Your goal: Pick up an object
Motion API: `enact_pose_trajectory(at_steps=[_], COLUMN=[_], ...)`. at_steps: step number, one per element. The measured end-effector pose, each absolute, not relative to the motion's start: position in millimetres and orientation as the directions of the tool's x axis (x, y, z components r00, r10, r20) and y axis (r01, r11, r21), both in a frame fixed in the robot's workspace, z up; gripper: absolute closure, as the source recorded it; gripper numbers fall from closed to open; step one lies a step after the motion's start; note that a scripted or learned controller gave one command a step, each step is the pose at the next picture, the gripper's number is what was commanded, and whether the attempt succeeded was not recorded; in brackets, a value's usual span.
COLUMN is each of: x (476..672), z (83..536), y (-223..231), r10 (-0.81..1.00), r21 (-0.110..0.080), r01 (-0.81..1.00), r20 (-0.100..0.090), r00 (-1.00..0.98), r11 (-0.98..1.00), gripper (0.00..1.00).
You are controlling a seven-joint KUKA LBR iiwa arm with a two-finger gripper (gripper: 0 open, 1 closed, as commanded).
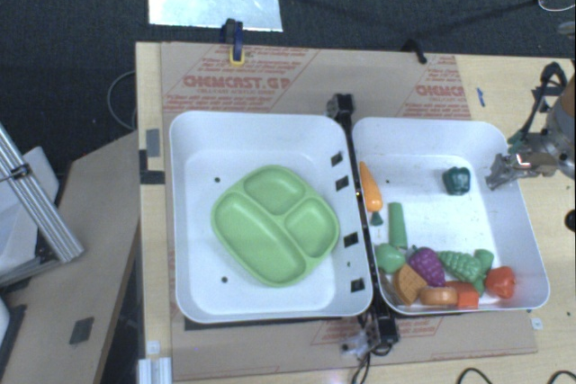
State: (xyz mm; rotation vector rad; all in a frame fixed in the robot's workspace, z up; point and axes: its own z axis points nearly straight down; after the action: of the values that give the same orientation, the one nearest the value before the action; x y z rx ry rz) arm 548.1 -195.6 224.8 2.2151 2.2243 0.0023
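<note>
The right bin [504,220] holds toy foods. A dark green pepper [456,181] lies alone near its far right. An orange carrot [370,186] rests against the left wall, with a green cucumber [397,225] below it. Along the near wall are piled a purple grape bunch [427,265], a green leafy piece [463,263], a red tomato [500,281] and an orange-brown piece [409,283]. My gripper [506,168] hangs over the bin's right rim, to the right of the pepper and apart from it. Nothing shows in its grasp.
The left bin [193,193] holds a light green divided plate [274,225]. A black divider with clips [351,193] runs between the bins. Cardboard lies under both bins. A clamp [235,40] sits at the bench's far edge.
</note>
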Motion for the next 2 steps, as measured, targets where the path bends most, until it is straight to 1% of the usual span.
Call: enact_pose_trajectory(at_steps=[1, 2], x=[540.1, 519.7], z=[214, 219], y=[-142, -89], r10=[1.0, 1.0], r21=[0.0, 0.0], r01=[1.0, 1.0], r20=[0.002, 0.001], r00=[-0.008, -0.008], r11=[0.008, 0.008], gripper=[1.0, 1.0])
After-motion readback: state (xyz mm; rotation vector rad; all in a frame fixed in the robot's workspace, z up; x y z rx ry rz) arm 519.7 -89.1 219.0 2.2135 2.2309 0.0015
